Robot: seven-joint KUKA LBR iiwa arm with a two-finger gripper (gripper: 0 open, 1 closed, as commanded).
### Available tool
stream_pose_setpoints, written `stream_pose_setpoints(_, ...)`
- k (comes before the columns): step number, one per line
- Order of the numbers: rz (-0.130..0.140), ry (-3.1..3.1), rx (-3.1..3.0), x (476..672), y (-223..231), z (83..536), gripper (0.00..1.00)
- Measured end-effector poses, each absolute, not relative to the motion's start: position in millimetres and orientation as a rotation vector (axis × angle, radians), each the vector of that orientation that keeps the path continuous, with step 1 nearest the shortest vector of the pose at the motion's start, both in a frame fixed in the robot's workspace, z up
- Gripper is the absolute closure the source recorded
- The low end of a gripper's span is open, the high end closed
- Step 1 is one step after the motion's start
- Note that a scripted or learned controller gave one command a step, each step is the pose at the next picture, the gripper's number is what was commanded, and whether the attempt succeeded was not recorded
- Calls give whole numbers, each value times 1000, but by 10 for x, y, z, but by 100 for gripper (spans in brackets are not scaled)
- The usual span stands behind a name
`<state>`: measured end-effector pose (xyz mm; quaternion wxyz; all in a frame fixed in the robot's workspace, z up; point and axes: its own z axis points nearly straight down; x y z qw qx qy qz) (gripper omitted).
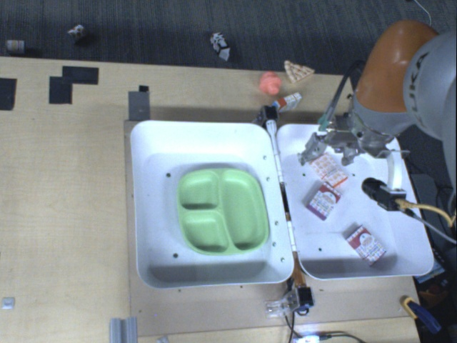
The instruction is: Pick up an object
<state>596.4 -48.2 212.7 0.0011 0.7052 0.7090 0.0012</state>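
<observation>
Left bin (143,191) is holding a green tray (221,209), sitting centre-left of frame. Looks broad and stiff, poor fit for a pinch, so I'm not reading it as the target.

Right bin (314,249) is carrying three small packets:
- a pale packet (328,168) in the bin's upper middle
- a red packet (323,203) just below it, touching or nearly so; can't tell which
- a lower packet (365,243) lying well apart, toward the bin's lower right

Gripper (330,151) is hovering over the pale packet's upper edge. Its jaws are standing apart with nothing showing between them.

My read on handling: the packets are looking light, flat and a bit crushable, probably thin card or foil. They're lying flat, so there's little height to pinch, and they're likely to be sliding on the smooth floor. I'm suggesting closing across the short sides, low down and square. The pale packet is nearest, but its red neighbour is crowding one side — the lower packet is offering the cleanest approach.
</observation>
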Motion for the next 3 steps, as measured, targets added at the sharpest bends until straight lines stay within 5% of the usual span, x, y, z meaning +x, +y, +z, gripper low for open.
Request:
stream_pose_setpoints(1, 6, 2220, 2214, 5842, -937, 864, 0)
stream_pose_setpoints(2, 12, 2219, 2210, 5862, -931, 983, 100)
stream_pose_setpoints(3, 12, 2220, 2210, 5862, -930, 982, 0)
